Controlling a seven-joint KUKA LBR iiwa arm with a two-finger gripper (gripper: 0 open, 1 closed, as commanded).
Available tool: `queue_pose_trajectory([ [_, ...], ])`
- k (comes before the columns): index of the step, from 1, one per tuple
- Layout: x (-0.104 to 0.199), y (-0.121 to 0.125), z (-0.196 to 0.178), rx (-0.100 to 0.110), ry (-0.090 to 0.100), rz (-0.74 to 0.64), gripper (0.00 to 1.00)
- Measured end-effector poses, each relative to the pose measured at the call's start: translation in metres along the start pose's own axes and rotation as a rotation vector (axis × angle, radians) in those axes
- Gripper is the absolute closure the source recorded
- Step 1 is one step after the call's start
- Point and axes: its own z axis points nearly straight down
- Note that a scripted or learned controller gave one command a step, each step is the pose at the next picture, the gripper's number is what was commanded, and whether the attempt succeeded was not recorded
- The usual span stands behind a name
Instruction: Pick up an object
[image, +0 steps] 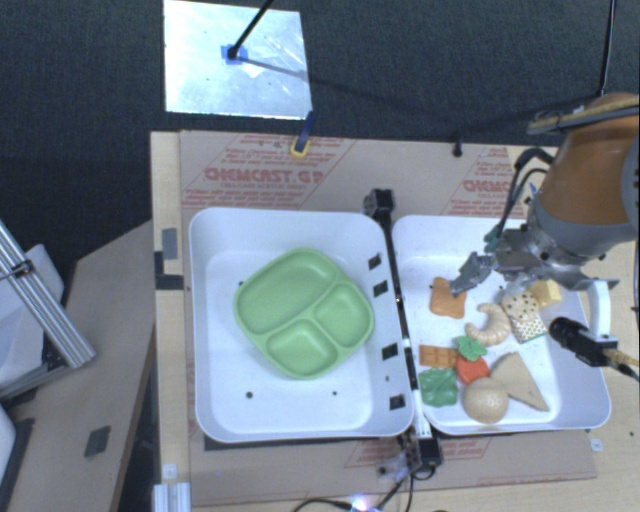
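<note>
From my feed: two white bins side by side on the bench. Left bin (215, 330) has one item, a light green divided plate (303, 313), three compartments, sitting roughly centred and rotated at a slant. I see nothing in its compartments.

Right bin (590, 400) holds all the toy food, bunched in its middle and near half. Orange square piece (447, 299) toward the divider side. Pale croissant-shaped piece (490, 324) just right of it. Speckled cracker-like block (521, 315) touching the croissant's right side, with a small yellow piece (546, 292) behind it, partly under the arm. Lower down: small orange waffle-like slab (437, 355), green leafy bit (470, 347), red-orange piece (472, 369) just beneath that, another green piece (437, 386) at the near left of the pile, a round beige ball (485, 401), and a tan wedge (522, 381) touching the ball's right side.

Arm comes in from the right over the right bin. Gripper (470, 274) is over the far-left part of the pile, tip directly above or at the top edge of the orange square piece. Fingers look close together, and I can't tell whether they're parted or closed, or whether they're touching the piece. Nothing visibly between them, so I'm not calling a grasp. All pickable objects sit in the right bin.
</note>
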Motion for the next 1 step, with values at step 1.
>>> queue_pose_trajectory([
  [1,0.0002,0.0022,-0.0071,-0.013,-0.001,-0.002,0.0],
])
